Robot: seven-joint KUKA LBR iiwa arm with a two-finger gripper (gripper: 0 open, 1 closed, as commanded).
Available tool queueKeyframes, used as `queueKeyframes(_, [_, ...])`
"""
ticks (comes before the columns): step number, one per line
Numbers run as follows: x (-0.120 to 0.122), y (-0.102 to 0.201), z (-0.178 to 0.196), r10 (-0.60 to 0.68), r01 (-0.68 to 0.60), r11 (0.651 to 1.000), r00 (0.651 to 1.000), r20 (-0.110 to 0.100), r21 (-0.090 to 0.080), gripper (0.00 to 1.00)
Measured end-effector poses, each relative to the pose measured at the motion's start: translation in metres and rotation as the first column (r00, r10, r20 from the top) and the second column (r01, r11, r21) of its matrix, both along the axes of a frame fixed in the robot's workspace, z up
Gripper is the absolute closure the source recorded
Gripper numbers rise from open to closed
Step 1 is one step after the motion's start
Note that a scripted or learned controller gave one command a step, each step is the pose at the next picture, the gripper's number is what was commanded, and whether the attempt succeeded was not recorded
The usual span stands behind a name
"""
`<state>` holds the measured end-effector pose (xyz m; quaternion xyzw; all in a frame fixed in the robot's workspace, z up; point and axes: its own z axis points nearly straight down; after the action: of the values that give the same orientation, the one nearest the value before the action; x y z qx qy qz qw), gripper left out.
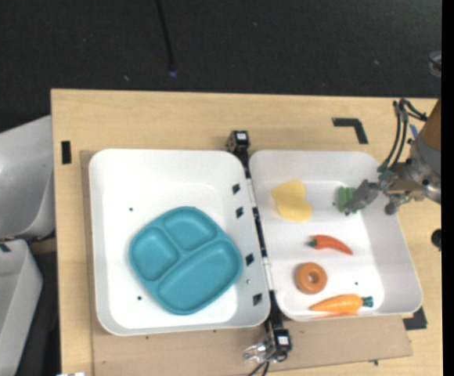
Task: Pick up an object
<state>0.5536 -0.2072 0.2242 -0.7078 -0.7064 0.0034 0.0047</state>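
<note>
The right bin (391,245) holds several small toy foods. A yellow lump (292,200) lies at its upper left. A small green piece (342,198) sits near the upper right. Below these lie a red chili pepper (330,244), an orange ring (311,277) and a carrot (338,305) along the front wall. My gripper (374,198) reaches in over the right bin's far right side, low and right beside the green piece. I cannot make out whether it touches that piece.
A blue divided plate (184,258) lies in the left bin (106,210). The wall between the bins carries black clips (252,210). Tan bench surface (211,120) surrounds both bins, and cables (403,131) hang near the arm at the right.
</note>
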Motion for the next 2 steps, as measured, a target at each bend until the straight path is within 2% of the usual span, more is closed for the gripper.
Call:
queueKeyframes(1, [0.003,0.000,0.007,0.002,-0.002,1.000,1.000,0.013,-0.002,0.00])
queueKeyframes(2, [-0.001,0.004,-0.037,0.002,-0.002,1.000,1.000,0.009,-0.003,0.00])
